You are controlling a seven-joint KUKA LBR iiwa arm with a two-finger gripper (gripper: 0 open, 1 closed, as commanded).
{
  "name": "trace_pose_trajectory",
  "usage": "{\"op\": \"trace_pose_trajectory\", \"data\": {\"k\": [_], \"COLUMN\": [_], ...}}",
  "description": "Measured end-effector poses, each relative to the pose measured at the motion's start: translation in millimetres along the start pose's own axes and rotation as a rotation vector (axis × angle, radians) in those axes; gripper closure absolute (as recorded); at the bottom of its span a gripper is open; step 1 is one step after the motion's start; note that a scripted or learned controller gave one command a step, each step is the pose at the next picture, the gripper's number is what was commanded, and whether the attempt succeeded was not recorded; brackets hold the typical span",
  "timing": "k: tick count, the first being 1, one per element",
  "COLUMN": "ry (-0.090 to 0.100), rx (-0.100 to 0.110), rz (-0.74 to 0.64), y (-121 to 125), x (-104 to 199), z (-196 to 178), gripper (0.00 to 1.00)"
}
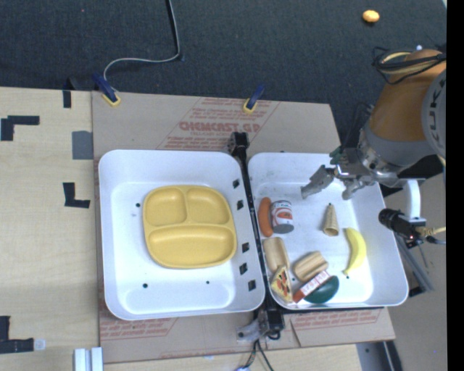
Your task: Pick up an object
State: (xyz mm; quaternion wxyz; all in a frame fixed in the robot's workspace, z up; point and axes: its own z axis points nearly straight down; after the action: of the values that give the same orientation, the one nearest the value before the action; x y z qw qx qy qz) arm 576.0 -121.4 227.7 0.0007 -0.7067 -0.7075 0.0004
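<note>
Hovering end effector (333, 184) seen over right bin (377, 290), fingers spread, nothing held; positioned above ice-cream cone (330, 219) and banana (354, 249), likely pre-grasp descent.

Beneath me lies a pale wooden bench (43, 239) with black tape marks (72, 196) toward nine o'clock. A brown cardboard sheet (210, 123) printed in red covers it, pinned by blue-and-yellow clamps (107, 92) near eleven. Dark carpet (254, 43) spans twelve o'clock, crossed by a pale cable (156, 58), with a small orange object (370, 16) toward one.
</note>
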Motion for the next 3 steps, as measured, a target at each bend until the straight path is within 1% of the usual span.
{"op": "trace_pose_trajectory", "data": {"k": [1, 2, 3], "ry": [0.000, 0.000, -0.009], "rx": [0.003, -0.004, -0.003], "rz": [0.001, 0.000, 0.003], "y": [-21.7, 26.4, 81.9], "x": [-17.6, 2.0, 20.8], "z": [113.6, 141.4, 141.8], "gripper": [0.00, 0.00, 0.00]}}
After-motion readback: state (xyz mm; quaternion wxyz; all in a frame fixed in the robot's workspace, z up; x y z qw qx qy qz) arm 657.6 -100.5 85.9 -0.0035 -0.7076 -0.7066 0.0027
